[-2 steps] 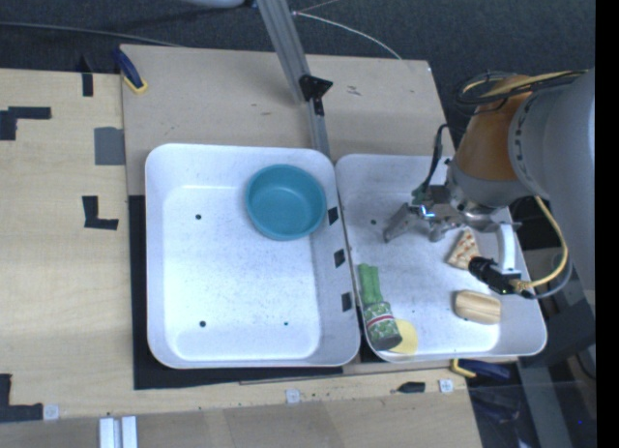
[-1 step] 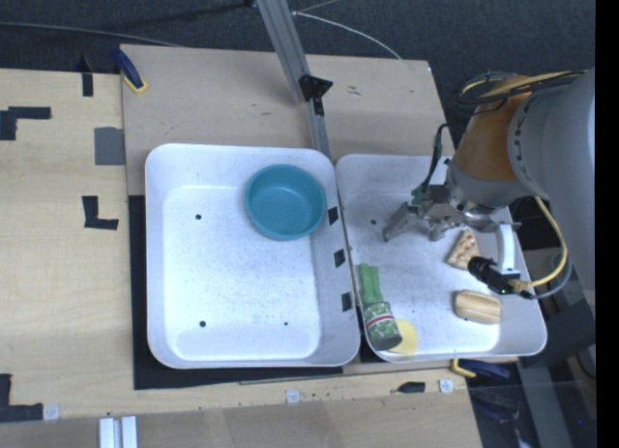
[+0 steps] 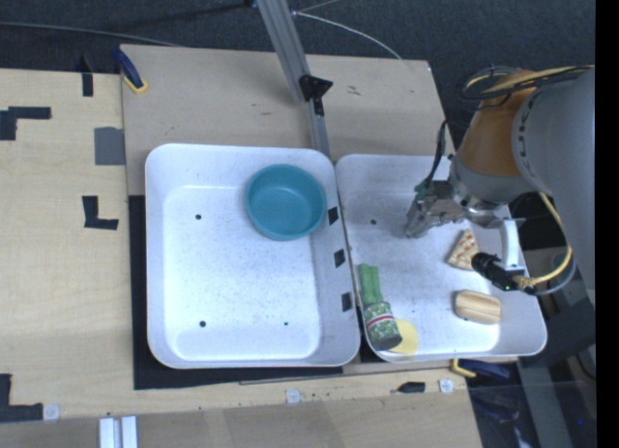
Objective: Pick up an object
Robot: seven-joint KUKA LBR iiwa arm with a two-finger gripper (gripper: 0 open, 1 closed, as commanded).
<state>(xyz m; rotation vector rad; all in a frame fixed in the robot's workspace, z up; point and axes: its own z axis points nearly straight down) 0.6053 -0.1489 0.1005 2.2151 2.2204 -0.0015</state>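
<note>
Hand (image 3: pixel 423 224) low over right bin (image 3: pixel 387 180), nothing between fingers

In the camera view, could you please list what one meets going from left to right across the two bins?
Left white bin → blue bowl → green packet → gripper → tan bread roll.
</note>
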